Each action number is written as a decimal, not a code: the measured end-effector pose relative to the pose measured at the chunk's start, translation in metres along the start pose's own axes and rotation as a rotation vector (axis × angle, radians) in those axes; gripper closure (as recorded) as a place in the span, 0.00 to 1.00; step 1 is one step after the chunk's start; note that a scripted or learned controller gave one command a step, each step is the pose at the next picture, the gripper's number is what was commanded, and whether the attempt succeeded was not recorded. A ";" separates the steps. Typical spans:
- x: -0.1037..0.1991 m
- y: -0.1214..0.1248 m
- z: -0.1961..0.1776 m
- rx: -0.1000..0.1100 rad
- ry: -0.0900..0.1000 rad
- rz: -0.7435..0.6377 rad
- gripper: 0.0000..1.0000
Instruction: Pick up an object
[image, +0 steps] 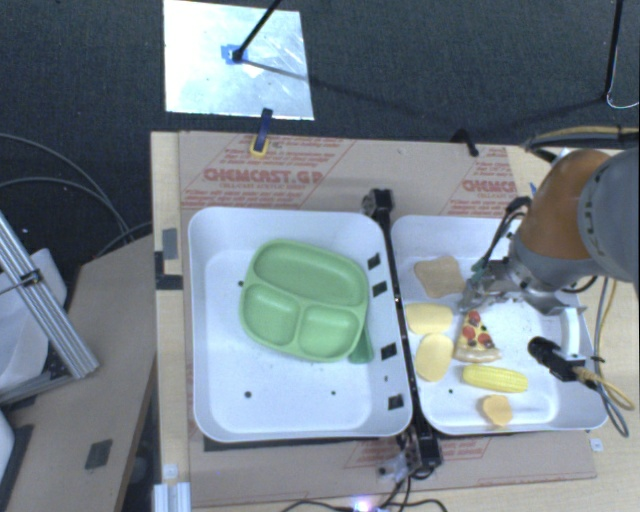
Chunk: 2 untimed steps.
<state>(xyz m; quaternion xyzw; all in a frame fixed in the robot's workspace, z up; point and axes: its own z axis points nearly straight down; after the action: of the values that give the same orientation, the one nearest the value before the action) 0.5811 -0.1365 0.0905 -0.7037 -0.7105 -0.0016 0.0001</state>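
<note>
Camera view: we see the gripper (473, 293) low over the pizza slice (476, 337) in the right bin (570, 405) (grip state we cannot tell); nothing lifted yet, we judge.

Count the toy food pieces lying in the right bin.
6: tan slice at the back, two pale yellow pieces on the left, pizza slice mid-bin, corn cob, small orange piece at front. The arm may hide more.

Red print on the cardboard sheet (300, 165) under the bins reads roughly "CHEMCAST GP" at upper left; the same mark repeats at upper right, only partly readable.
</note>
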 end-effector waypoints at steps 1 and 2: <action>0.037 -0.002 0.000 0.002 0.000 0.002 1.00; 0.034 -0.002 0.000 0.001 -0.002 0.007 0.00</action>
<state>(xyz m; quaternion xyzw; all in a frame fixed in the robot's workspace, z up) 0.5785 -0.1021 0.0907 -0.7062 -0.7080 -0.0004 0.0000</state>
